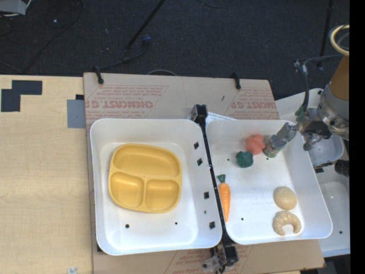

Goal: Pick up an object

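Note:
The right bin point(311, 170) holds a pink lump point(255, 142), a dark green toy point(244, 159), an orange carrot point(224, 200) by the divider, a cream round bun point(284, 197) and a cream croissant point(287, 222). My gripper point(274, 146) reaches in from the right and slants down to the left, its tip just right of the pink lump and above the green toy. Nothing shows between its fingers. From this angle the fingers look like one grey bar.
The left bin point(100, 153) carries a yellow divided plate point(145, 177). A black clip rail point(209, 170) runs between the bins. Cardboard point(171, 96) lies under both bins. The arm's wrist point(336, 104) hangs over the right bin's far right corner.

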{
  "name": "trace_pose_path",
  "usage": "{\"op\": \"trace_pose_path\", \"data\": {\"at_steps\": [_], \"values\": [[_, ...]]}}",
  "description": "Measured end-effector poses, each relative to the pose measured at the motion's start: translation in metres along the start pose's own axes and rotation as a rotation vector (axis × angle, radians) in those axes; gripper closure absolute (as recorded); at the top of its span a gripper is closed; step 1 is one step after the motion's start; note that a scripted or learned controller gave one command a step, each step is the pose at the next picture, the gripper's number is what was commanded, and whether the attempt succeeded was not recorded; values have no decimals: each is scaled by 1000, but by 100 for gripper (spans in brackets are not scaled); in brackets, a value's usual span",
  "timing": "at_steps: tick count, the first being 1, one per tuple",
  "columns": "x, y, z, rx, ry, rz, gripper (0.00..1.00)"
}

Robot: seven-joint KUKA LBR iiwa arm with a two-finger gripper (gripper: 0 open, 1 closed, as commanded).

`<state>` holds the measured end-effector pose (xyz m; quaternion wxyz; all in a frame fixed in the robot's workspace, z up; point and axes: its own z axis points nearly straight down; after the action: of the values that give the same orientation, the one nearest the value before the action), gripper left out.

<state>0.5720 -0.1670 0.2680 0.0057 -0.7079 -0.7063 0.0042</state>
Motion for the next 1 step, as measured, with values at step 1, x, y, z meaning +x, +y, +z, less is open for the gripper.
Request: {"op": "trace_pose_path", "data": {"at_steps": [1], "values": [[0, 2, -7, -11, -2, -3, 0]]}}
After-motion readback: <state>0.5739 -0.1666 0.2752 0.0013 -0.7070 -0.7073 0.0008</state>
